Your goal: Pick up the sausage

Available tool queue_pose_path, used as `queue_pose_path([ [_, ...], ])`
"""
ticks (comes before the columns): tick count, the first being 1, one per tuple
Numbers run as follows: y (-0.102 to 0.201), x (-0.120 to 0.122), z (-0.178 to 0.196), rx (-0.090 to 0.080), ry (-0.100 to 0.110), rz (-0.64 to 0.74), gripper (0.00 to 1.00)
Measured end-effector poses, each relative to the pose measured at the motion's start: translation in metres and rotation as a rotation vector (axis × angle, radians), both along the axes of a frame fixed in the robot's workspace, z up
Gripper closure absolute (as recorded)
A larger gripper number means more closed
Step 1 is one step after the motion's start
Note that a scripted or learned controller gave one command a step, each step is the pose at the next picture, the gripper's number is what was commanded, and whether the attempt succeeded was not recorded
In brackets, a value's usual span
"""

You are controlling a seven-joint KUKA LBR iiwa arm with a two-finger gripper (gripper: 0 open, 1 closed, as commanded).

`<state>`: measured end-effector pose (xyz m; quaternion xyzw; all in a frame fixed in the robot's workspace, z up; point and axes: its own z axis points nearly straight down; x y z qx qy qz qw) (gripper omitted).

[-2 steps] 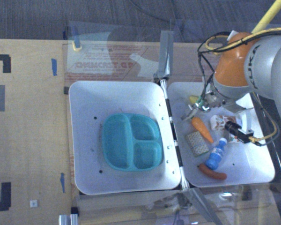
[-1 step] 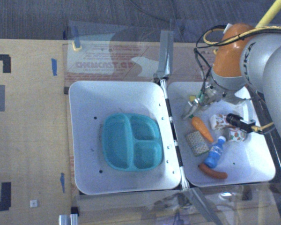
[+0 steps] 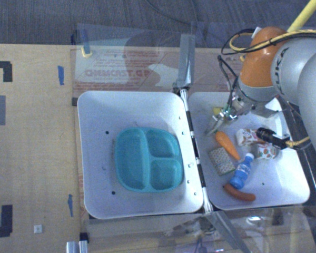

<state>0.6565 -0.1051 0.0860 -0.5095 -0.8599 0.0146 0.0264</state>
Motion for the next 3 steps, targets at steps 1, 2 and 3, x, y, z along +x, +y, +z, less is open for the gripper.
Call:
queue_pose_path([
  [1, -0.002, 0.000, 0.000, 0.001, 0.002, 0.057, 0.00],
  [2, -0.004, 0.004, 0.011, -0.008, -0.027, 0.063, 1.00],
  [3, 0.104, -0.052, 0.099, -0.005, -0.060, -0.108, 1.00],
])
